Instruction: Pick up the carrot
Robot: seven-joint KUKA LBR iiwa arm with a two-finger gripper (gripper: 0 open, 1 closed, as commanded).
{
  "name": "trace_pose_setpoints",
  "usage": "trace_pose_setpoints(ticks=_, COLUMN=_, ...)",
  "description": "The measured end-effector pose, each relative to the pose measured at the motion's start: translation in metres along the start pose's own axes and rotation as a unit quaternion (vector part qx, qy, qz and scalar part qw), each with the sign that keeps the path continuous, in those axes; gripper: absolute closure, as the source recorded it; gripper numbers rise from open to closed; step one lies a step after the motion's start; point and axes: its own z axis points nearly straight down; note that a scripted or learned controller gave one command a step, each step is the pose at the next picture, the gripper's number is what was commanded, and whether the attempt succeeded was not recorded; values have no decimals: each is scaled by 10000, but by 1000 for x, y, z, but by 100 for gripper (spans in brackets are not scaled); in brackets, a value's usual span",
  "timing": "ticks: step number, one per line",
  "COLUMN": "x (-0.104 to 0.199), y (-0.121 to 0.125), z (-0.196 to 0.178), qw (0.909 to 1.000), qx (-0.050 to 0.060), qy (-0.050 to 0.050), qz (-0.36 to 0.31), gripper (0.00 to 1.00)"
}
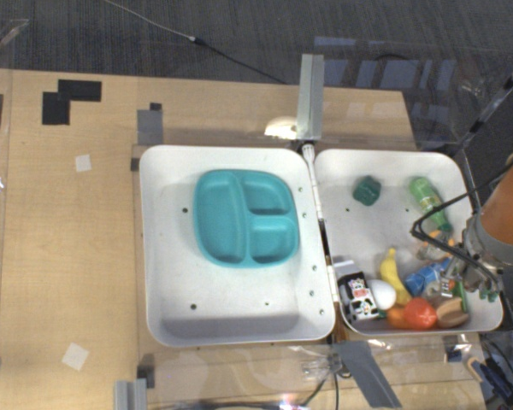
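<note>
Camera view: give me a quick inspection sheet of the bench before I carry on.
Surface: wooden bench bearing two shallow white bins; left bin holds a teal divided plate.
Job's things: small orange carrot-like piece at the right bin's front edge, beside a red tomato.
Clutter: yellow banana, green cube, green bottle, white egg.
Grippers: gripper low over the clutter, state unclear.
Cables: black loop by the wrist.
Surroundings: dark floor.

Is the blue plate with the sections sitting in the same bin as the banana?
No, the teal divided plastic plate lies in the left white bin.
</note>
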Motion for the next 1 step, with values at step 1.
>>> trace_pose_setpoints(ticks=1, x=-4, y=6, z=-12, qw=10000, qx=-28, qy=-38, qz=-59, gripper=100)
